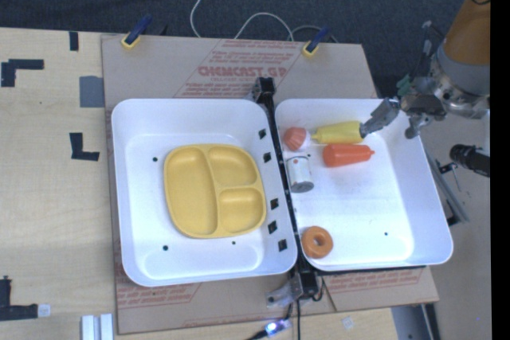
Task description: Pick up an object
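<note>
Nothing is lifted yet — the gripper [396, 117] hangs open and empty at the right bin's [414, 247] upper right rim, just beside the yellow toy corn [338, 131] and orange carrot [347, 155]; the grasp remains.

White bins: you have two, a left bin [135, 171] and a right bin [398, 203], side by side at the frame's centre.
Yellow divided plates: you can count one [213, 191], in the left bin.
Small items in the right bin: you see five, namely one yellow piece [335, 131], one orange-red piece [347, 155], one peach-coloured ball [294, 138], one white and grey cylinder [300, 173] and one orange ring [318, 241].
Clamps: you have two, blue and yellow [136, 31] [315, 41], at the cardboard's upper edge.
</note>
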`<state>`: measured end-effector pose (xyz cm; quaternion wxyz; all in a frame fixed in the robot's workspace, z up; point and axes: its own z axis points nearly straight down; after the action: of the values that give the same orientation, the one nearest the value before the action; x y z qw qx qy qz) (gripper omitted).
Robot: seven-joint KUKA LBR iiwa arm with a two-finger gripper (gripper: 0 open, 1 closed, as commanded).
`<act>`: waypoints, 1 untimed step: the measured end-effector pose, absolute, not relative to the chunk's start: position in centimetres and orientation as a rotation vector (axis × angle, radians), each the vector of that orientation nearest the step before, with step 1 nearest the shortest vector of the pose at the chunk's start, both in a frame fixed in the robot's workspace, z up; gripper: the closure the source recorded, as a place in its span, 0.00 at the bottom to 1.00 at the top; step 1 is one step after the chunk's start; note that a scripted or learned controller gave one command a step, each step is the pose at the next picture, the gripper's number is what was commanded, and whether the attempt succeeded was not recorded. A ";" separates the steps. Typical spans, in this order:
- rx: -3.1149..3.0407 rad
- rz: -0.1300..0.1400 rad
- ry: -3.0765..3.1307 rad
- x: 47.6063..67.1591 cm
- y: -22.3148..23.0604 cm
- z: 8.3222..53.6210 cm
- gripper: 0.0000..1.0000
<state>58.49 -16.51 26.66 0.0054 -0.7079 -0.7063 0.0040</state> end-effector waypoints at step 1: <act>-2.219 0.002 -2.222 58.7 -16.5 27.3 0.00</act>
<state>58.70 -16.46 27.35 0.0005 -0.7066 -0.7076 0.0007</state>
